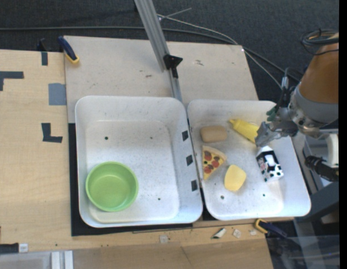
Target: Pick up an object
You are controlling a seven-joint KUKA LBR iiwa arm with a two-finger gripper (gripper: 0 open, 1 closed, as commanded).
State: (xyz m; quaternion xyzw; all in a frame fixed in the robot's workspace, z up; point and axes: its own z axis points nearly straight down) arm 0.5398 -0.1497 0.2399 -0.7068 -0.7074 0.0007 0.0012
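The right bin (285,203) holds several small items: a tan bread roll (213,133), a pizza slice (212,161), a pale yellow wedge (235,178), a yellow mustard bottle (245,129) and a black-and-white toy cow (269,165). My gripper (267,134) hangs over the bin's right side, just right of the mustard bottle and above the cow. Nothing shows between its fingers.
The left bin (128,122) carries a green bowl (111,186) in its near left corner. A slanted metal pole (156,32) rises behind the bins. Cables (229,38) run across the bench at the back right. The arm's orange band (323,77) sits at the right edge.
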